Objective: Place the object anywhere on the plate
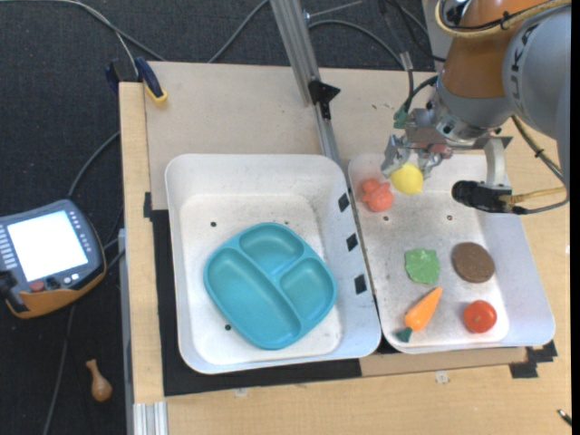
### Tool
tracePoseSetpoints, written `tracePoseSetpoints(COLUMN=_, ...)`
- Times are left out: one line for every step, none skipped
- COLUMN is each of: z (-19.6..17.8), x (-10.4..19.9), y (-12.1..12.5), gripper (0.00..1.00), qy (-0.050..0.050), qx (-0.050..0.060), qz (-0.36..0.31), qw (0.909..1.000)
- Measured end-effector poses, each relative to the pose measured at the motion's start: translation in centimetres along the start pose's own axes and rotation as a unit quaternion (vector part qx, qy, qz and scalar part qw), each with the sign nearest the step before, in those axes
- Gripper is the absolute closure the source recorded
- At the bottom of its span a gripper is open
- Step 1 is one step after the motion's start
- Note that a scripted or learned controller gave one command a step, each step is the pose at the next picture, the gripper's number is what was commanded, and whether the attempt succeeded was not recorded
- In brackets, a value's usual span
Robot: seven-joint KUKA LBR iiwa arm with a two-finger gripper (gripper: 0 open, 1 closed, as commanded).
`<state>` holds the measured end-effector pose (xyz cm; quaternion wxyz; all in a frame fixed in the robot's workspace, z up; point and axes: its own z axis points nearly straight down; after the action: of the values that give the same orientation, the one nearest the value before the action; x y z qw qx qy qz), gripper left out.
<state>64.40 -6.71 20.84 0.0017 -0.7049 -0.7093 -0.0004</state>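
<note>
The claw (410,163) is seen over the far left corner of the right bin (535,284), hung from the grey arm (507,53); a yellow ball (408,178) sits between its fingers (392,157) at their tips, so the fingers are closed about the ball with only the ball's width between them; whether the ball is lifted off the bin floor cannot be told. A pink ball (375,194) lies just beside it to the left, against the bin wall. Nearer the camera in the same bin lie a green piece (421,265), a brown disc (472,262), a carrot (421,310) and a tomato (479,316). The blue plate (269,285) rests in the left bin (195,198), well apart from the claw.
</note>
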Motion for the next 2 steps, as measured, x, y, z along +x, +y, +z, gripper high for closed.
tracePoseSetpoints(z=-1.1, x=4.7, y=-0.3, gripper=1.0, qy=0.0, qx=-0.001, qz=0.0, qw=1.0)
tracePoseSetpoints(z=-0.3, x=10.4, y=0.0, gripper=1.0, qy=0.0, qx=0.0, qz=0.0, qw=1.0)
